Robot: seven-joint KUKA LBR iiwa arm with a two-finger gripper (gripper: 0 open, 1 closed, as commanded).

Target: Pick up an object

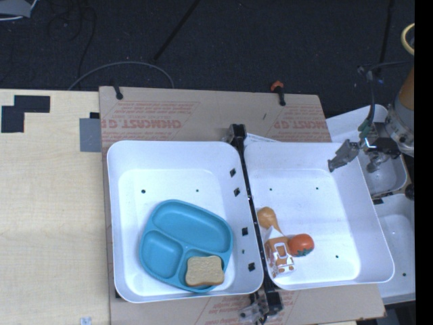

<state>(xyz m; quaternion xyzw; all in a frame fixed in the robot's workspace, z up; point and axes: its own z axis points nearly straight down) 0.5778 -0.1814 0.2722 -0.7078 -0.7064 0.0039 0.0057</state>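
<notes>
1. Camera view: the gripper [346,156] hangs at the right bin's [318,181] far right rim, gripping nothing; whether its fingers are spread cannot be told.
2. Near that bin's left wall lie an orange ball [301,244], a tan rounded piece [266,217] and a white-and-orange toy [279,256]; the ball touches the toy.
3. The left bin [169,161] holds a blue divided plate [184,242]; a slice of toast [204,271] rests on its near right compartment.

A pale wooden surface [47,208] carries a brown cardboard sheet [203,117]; two white bins [118,181] [358,202] sit side by side on it.
</notes>
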